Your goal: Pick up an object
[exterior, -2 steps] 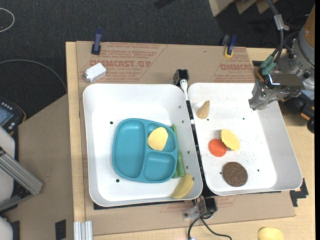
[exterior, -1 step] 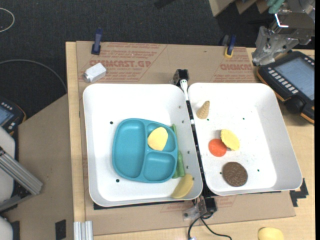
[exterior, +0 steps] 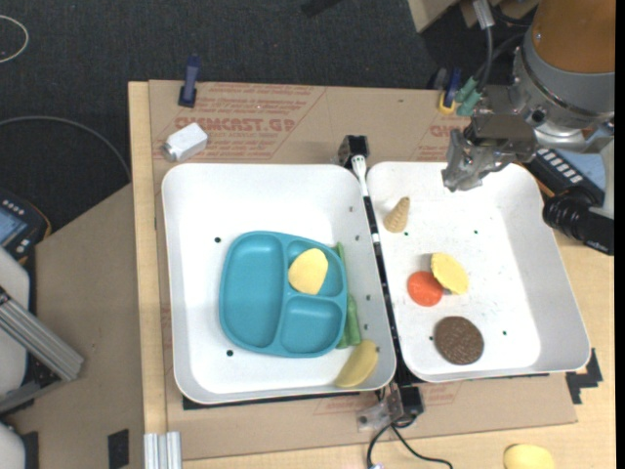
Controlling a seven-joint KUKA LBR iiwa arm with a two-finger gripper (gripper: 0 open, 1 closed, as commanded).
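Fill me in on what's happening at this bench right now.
A grey robot arm's two-finger gripper hangs over the far edge of the right white bin, with nothing visible between its fingers. In that bin lie a tan cone, a yellow wedge touching a small red-orange round piece, and a brown round cookie. The left white bin holds a teal divided plate with a yellow lemon-like piece on it, and a yellow banana near the corner.
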